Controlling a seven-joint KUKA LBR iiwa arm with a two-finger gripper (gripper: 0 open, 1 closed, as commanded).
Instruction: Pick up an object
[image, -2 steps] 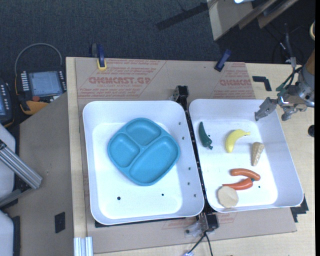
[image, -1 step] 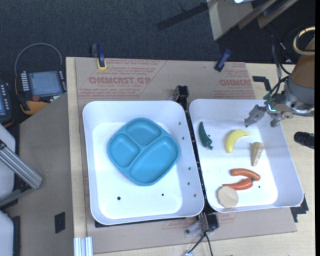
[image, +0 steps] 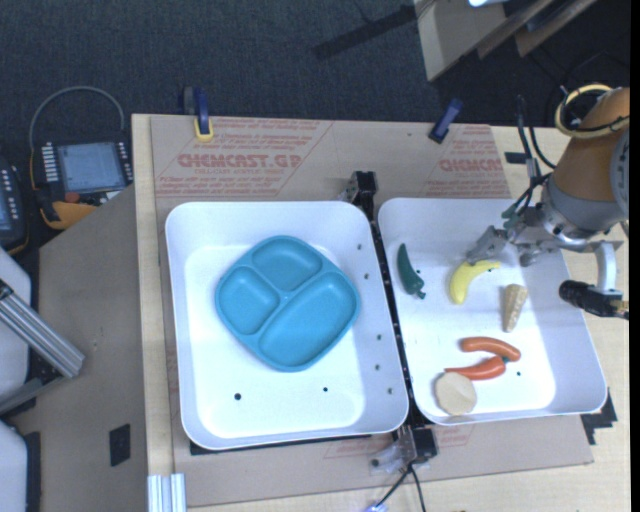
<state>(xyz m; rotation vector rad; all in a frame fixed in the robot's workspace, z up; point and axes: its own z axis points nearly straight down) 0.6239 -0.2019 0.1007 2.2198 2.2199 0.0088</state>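
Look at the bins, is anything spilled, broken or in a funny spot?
Nothing looks spilled or broken. The blue plate sits a bit crooked in the left bin. The toy foods, like the banana, lie scattered in the right bin.

The arm (image: 590, 170) is cut off by the frame's edge at three o'clock. Its gripper (image: 500, 240) (just above the banana (image: 468, 278)) is too small to read the finger state.

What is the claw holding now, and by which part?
Nothing shows between its fingers. The claw hangs over the right bin, just above the upper end of the banana, which lies on the bin floor.
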